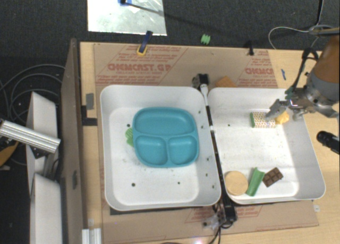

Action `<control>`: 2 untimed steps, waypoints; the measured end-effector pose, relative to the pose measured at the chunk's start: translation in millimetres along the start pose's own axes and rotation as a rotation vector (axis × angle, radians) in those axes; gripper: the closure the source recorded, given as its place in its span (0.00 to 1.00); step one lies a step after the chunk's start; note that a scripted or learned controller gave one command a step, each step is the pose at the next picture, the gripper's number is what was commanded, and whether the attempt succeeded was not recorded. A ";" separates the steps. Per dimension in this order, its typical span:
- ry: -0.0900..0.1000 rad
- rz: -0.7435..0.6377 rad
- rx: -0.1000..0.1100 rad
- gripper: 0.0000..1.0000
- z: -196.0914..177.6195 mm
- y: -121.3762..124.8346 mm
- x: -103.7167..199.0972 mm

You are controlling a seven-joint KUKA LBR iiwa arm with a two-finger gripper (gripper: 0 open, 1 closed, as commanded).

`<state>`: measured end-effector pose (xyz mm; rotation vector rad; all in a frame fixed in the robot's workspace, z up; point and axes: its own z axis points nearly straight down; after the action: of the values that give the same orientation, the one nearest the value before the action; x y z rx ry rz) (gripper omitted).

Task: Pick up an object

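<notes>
While nothing shows as lifted yet, the pick looks to be at its approach stage, with the grasp itself yet to be made. Nearest the camera, at about five o'clock in the right bin point(311, 182), lie three untouched candidates: a round tan disc point(236, 182), a green stick point(254, 181) leaning against it, and a brown chocolate-like block point(272, 176) just beside that. At nine o'clock from these, the left bin point(114, 131) carries a teal divided plate point(164, 136) with a small green piece point(128, 135) peeking out at its nine o'clock edge. Farther back, toward one o'clock in the right bin, a small patterned packet with a green end point(260, 120) rests on the bin floor, and a yellow object point(284, 117) sits just at its three o'clock side. The end effector point(287, 109) hangs right over that yellow object, reaching in from three o'clock; whether its jaws stand apart or closed I cannot tell, and nothing is seen clearly between them. Judging by position, the yellow object or the packet is the likely target, both resting in the bin. Closing, securing and lifting all remain. Beyond the bins the cardboard-covered tabletop point(159, 62) stretches toward twelve o'clock.
</notes>
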<state>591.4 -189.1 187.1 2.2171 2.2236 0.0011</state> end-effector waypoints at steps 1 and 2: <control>0.000 -0.003 0.001 0.00 92.9 17.2 12.7; -0.001 0.001 -0.003 0.00 64.7 31.9 -10.2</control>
<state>623.4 -199.3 122.5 2.2165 2.2199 0.0033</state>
